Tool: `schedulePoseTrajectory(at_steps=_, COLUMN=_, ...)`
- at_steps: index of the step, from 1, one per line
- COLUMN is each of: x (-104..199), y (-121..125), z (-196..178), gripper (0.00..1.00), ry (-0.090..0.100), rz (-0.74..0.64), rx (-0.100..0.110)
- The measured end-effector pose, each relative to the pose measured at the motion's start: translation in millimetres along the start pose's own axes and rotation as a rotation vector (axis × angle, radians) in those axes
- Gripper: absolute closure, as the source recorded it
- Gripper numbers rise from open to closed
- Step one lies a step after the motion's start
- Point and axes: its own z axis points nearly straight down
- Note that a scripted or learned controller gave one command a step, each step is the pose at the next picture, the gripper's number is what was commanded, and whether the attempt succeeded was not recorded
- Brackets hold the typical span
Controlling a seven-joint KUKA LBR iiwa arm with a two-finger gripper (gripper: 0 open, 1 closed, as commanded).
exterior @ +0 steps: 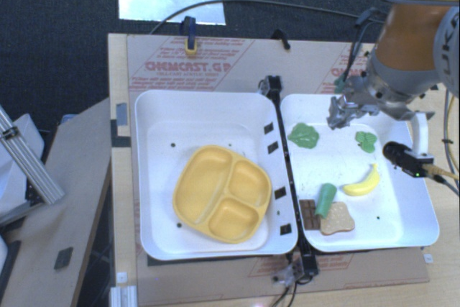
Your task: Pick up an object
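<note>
Bench: left bin (154, 147) holds yellow tray (221, 193) (three compartments).

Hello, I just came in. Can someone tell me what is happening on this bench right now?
A robot arm reaches in from the right, and its gripper hovers over the back of the right bin. That bin holds two green leafy pieces, a banana, a green cylinder, a chocolate piece and a slice of toast. Nothing shows between its fingers. The left bin holds a yellow divided tray.
</note>
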Motion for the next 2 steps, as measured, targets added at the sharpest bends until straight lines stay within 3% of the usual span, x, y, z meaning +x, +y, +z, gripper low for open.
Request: schedulePoseTrajectory(at_steps=2, x=103, y=18, z=6, gripper=1.00, ry=0.000, rz=-0.001, rx=0.001)
